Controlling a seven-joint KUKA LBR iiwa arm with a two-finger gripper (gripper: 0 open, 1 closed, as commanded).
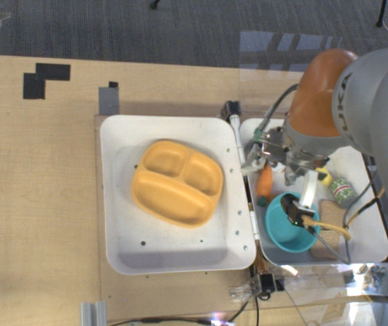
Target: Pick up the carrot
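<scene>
The orange carrot lies at the left edge of the right bin, close to the wall between the two bins. Its upper end runs under the gripper, which hangs directly over it beneath the grey arm with the orange band. The arm hides most of the bin's upper half. I cannot make out whether the carrot is between the fingers.
A teal bowl sits just below the carrot. A green-and-yellow item and a tan flat piece lie to its right. The left bin holds a yellow divided plate.
</scene>
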